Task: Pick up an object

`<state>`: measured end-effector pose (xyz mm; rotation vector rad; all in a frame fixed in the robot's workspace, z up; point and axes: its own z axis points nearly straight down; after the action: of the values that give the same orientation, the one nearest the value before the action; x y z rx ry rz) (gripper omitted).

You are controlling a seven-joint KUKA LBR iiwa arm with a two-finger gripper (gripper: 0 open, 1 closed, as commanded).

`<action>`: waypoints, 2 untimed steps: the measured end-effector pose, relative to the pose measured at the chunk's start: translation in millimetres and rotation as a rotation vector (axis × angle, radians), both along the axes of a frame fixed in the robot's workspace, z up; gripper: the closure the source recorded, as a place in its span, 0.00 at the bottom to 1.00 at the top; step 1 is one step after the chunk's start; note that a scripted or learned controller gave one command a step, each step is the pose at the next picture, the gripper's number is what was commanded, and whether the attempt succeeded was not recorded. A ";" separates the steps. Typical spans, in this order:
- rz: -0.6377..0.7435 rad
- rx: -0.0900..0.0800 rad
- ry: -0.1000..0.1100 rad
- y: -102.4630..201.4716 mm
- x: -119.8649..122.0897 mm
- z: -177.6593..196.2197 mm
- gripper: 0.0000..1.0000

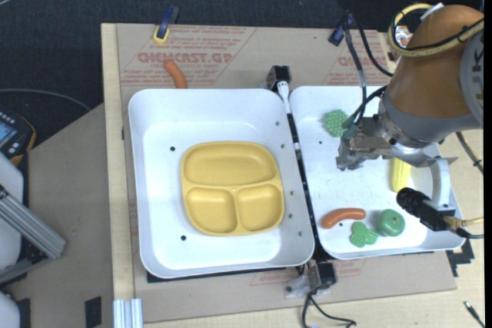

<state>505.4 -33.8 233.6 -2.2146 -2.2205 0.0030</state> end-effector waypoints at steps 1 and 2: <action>-0.001 -0.001 -0.002 13.8 -9.2 -0.5 1.00; -0.003 -0.002 -0.001 12.8 1.1 -14.2 1.00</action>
<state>506.5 -20.9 219.4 -2.2193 -2.2189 0.0039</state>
